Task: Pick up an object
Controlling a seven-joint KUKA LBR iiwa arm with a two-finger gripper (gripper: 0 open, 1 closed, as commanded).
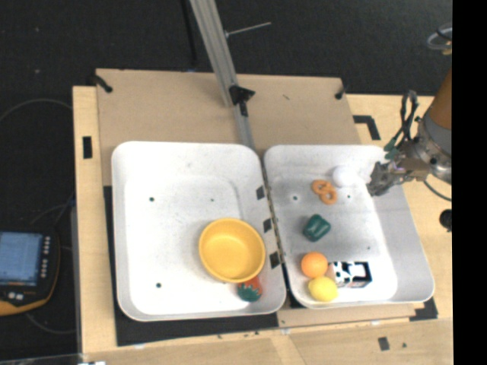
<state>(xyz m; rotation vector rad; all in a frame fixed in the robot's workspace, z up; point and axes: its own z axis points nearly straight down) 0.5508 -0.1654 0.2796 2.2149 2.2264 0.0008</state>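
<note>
The right bin (396, 226) holds a white ball (344, 176), an orange pretzel-shaped piece (326, 192), a dark green block (316, 227), an orange fruit (313, 265), a yellow lemon (323, 289) and a black-and-white box (352, 274). My gripper (382, 179) hangs at the bin's upper right edge, to the right of the white ball, with nothing visibly between its fingers. The left bin (152, 181) contains a yellow bowl (231, 249) and a red-and-green item (249, 289) tucked below the bowl.
A grey metal pole (217, 52) slants down from the top to the gap between the bins. The bins rest on a cardboard-covered bench (175, 105). A handheld pendant (23, 268) lies at far left.
</note>
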